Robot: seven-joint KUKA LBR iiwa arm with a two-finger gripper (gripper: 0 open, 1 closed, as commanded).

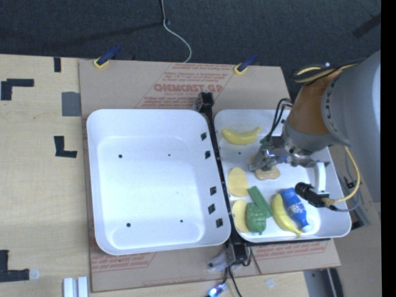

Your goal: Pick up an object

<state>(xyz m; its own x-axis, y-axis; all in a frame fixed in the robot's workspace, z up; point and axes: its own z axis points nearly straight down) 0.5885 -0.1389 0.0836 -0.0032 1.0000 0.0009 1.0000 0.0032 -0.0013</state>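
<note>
Right now I see the gripper (263,160) low inside the right bin (337,231), just above a small tan piece (268,174) on the bin floor; I cannot tell its state. A banana (241,135) lies near the bin's far edge. Nearer me are two pale yellow slices (237,181), a green pepper (256,213), another banana (283,215) and a blue packet (295,208) touching it. The left bin (111,125) sits alongside on the tabletop (37,184).

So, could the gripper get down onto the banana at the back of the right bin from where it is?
Probably yes. The banana lies alone on bare bin floor near the divider, nothing on top of it. The gripper hangs just beside it, over a tan piece.
</note>
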